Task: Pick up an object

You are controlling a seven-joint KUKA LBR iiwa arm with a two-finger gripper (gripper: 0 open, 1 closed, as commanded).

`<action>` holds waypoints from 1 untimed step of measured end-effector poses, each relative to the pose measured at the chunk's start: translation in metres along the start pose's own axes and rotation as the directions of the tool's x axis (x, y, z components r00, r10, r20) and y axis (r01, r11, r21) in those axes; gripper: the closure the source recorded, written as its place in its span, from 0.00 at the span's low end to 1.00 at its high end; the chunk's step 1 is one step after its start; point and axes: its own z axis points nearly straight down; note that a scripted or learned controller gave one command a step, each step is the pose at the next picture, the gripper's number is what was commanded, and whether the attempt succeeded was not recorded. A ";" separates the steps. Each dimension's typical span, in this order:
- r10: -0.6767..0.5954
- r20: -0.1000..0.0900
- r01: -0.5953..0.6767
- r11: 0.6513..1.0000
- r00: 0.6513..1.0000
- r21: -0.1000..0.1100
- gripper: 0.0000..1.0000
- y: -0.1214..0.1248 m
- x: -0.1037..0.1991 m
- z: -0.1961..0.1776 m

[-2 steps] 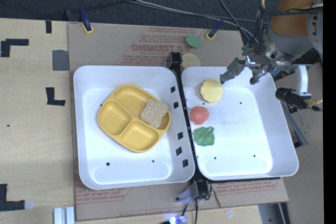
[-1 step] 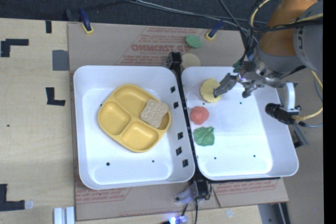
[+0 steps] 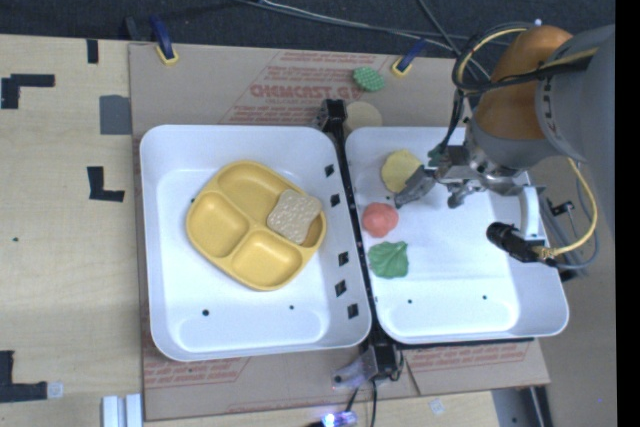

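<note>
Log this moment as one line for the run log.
claw: open, low in right bin, holding nothing | nearest: yellow piece | also there: red piece, green leaf | left bin: yellow tray with cracker

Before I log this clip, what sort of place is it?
Likely a robot lab test bench: two white bins clamped on cardboard, toy food like a cracker on a yellow divided plate, loose cables.
</note>
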 end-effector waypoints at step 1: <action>-0.001 0.003 0.001 1.000 1.000 -0.006 0.00 0.000 0.000 0.050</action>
